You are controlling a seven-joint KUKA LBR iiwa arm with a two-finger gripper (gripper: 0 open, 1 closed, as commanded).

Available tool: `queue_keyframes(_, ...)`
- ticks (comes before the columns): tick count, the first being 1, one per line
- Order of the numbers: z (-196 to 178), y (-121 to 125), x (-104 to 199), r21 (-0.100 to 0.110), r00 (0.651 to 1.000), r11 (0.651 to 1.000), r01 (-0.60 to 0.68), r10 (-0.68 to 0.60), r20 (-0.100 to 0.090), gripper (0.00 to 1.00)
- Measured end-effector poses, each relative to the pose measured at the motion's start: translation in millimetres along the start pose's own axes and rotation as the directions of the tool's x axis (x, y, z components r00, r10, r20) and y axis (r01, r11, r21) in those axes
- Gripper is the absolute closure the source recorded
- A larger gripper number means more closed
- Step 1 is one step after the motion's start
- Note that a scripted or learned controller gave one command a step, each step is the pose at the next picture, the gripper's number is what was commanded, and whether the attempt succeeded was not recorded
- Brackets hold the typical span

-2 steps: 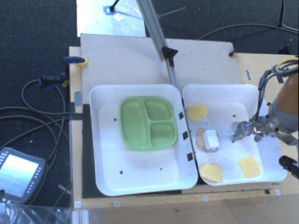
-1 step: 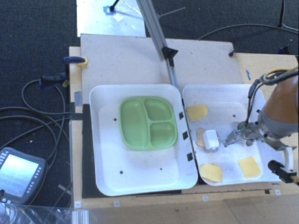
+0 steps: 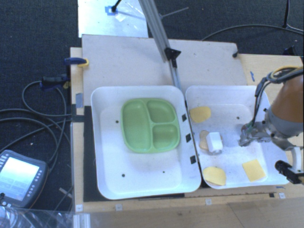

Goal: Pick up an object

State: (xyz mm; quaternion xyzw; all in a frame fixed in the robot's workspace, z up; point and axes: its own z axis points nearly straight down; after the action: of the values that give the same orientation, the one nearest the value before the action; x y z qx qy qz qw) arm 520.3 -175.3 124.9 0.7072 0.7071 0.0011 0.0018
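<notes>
Two white bins: left bin [image 3: 102, 141], right bin [image 3: 228, 96]. One green tray [image 3: 150, 125] with three compartments, in the left bin. In the right bin, three yellow pieces: round piece [image 3: 200, 113], square piece [image 3: 253, 170], front piece [image 3: 214, 175]. One white block [image 3: 214, 141], on what may be a fourth, paler piece [image 3: 204, 139].

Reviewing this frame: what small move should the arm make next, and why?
Probably slide the gripper left toward the white block and center above it. The gripper sits low in the right bin with nothing seen between its fingers, and the block is the nearest object.
</notes>
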Motion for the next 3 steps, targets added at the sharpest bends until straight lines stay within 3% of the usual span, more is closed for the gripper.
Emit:
queue_keyframes(1,-62,8,-4,-0.004,1.0,1.0,0.006,-0.006,0.002,1.0)
queue_keyframes(2,-100,10,-4,-0.002,1.0,1.0,0.007,-0.007,0.001,1.0)
queue_keyframes(3,-109,27,52,0.0,1.0,1.0,0.012,-0.012,-0.002,1.0)
